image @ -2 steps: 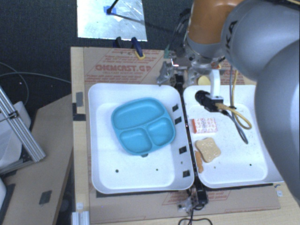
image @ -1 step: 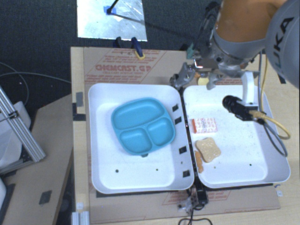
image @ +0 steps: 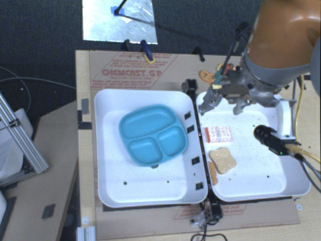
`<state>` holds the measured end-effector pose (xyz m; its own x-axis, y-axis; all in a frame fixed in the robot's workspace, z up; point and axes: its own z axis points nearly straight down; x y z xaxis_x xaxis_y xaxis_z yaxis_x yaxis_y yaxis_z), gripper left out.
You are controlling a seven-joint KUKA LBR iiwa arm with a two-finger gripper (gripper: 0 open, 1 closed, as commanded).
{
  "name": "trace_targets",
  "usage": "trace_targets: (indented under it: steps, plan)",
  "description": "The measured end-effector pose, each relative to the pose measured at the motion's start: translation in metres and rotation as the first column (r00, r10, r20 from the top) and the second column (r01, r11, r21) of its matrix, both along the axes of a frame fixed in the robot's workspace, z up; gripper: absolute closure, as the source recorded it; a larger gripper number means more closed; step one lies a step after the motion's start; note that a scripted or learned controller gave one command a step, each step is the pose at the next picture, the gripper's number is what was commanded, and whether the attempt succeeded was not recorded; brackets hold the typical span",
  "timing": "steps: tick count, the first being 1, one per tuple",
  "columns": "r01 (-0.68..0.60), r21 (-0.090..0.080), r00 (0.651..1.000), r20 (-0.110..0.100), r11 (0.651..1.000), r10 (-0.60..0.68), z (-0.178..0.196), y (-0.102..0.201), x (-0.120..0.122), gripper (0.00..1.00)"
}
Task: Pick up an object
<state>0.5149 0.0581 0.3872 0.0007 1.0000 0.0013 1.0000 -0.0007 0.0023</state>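
My gripper (image: 223,104) hangs above the far left part of the right bin (image: 296,185). It is open, its two grey fingers spread wide with nothing between them. Just below it in the view, on the bin floor, lies a small red-and-white packet (image: 218,133). A tan toast-shaped piece (image: 222,160) rests nearer the front, and a thin brown strip (image: 212,173) lies against the bin's left wall. The left bin (image: 108,185) holds a blue divided plate (image: 153,134).
The arm's big orange and grey body fills the upper right and hides the far right corner of the right bin. A small orange item (image: 205,76) sits on the cardboard behind the bins. A foil sheet (image: 120,14) lies farther back.
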Motion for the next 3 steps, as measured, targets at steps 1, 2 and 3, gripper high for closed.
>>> trace_targets:
  steps: [1,2,3]
  plan:
    - [-0.012,0.0,1.0,-0.009,1.0,0.012,-0.099,0.083,-0.03,0.0]
    - [-0.001,-0.004,1.0,-0.013,1.0,0.001,-0.22,0.08,-0.031,0.0]
    - [0.009,-0.007,1.0,0.008,1.0,-0.009,-0.201,-0.033,0.059,0.0]
